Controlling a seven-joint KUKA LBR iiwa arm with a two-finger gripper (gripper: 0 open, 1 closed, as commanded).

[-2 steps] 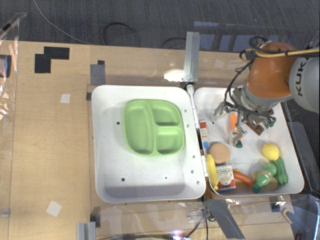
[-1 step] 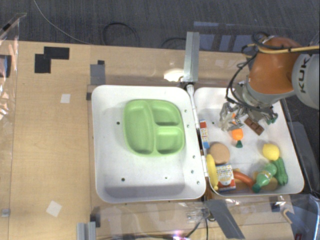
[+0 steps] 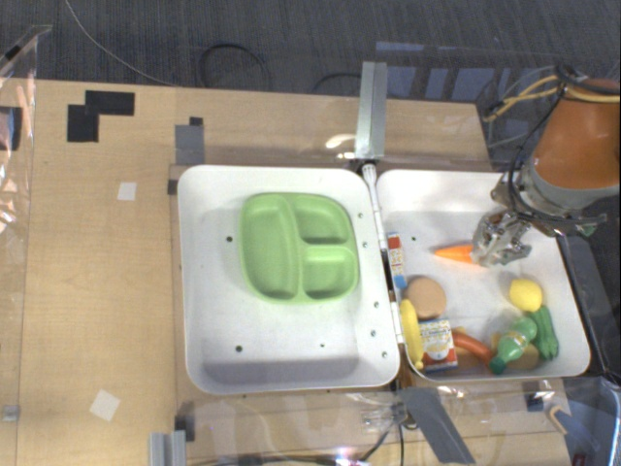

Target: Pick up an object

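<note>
Gripper [image 3: 502, 242] low in the right bin [image 3: 437, 197] near its right edge, touching the orange carrot's [image 3: 452, 253] thick end, grip state unclear, nothing visibly lifted yet

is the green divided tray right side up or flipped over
Right side up. The green divided tray lies flat in the left bin, its three hollow compartments facing upward.

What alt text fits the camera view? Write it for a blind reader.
A robot gripper hangs over the thick end of a toy carrot in the right bin, near other toy food. The left bin holds a green divided plate.
</note>
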